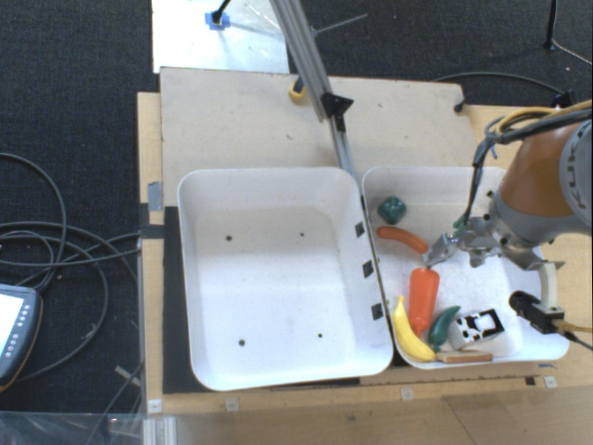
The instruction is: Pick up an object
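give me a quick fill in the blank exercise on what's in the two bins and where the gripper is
1. The gripper hovers over the ____ bin.
2. The yellow banana lies right beside the ____ carrot.
3. The dark green ball sits near that bin's ____ wall.
4. The hot dog lies between the green ball and the ____.

Missing words: right; orange; far; carrot

Left bin: white, shallow, just beside the gripper, on the side away from the arm.
Grey pole: slanted, behind the gripper, ending near the bins' shared wall.
Cables: on the dark floor, well apart from the gripper, beyond the left bin.
Screen device: near the cables.
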`<state>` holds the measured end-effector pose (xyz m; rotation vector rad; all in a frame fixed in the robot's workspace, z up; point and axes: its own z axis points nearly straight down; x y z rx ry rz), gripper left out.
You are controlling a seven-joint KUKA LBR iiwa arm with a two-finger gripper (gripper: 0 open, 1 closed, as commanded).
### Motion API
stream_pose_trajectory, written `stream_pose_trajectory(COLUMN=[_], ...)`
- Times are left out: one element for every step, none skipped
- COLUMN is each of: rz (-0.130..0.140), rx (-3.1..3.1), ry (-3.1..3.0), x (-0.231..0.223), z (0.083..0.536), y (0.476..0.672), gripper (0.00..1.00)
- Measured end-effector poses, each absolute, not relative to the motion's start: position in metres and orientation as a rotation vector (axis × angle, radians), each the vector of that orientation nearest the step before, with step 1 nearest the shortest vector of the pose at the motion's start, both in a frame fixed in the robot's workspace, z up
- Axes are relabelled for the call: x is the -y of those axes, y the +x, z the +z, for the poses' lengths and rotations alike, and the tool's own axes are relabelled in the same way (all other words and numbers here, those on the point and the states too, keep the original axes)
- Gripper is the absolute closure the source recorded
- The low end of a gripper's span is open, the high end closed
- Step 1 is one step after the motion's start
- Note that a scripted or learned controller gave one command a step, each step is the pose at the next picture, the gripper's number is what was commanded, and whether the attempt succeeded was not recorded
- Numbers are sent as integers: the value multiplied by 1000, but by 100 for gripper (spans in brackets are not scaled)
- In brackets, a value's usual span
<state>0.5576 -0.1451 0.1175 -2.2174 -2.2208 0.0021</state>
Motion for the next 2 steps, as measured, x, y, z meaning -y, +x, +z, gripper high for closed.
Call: stream_pose_trajectory(rz=[-4, -7], rx=[2225, 2232], ry=[-2222, -2221], x=[146, 149], z=[132, 196], y=[560, 562], gripper=[100, 100])
